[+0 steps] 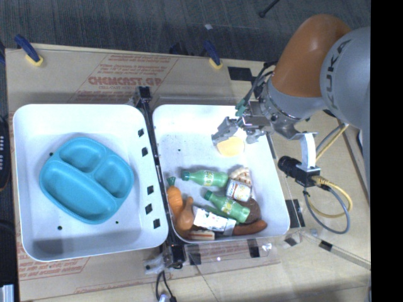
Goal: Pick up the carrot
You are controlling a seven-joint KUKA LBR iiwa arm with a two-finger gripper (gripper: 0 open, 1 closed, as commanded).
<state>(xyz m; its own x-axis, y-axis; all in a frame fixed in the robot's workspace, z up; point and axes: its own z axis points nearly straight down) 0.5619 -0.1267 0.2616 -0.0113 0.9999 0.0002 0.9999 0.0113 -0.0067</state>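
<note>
Cardboard sheeting covers the bench beneath two shallow white bins set side by side. At 9 o'clock, the left bin holds a blue divided plate with bare white floor all round it. Past the black-clipped divider, the right bin is crowded along its 6 o'clock half. The carrot lies against the divider wall at the bin's 7 o'clock corner, with a tan pear-shaped piece just below it. Two green bottles and lie slanted beside them — the nearer one's cap close to the carrot — along with a small jar, a white packet and a brown sausage-like piece. That bin's 12 o'clock half is open floor, save a yellow piece. The gripper hangs over this yellow piece at 1 o'clock, its fingers spread and gripping nothing. The carrot sits well apart from it, toward 7 o'clock.
</note>
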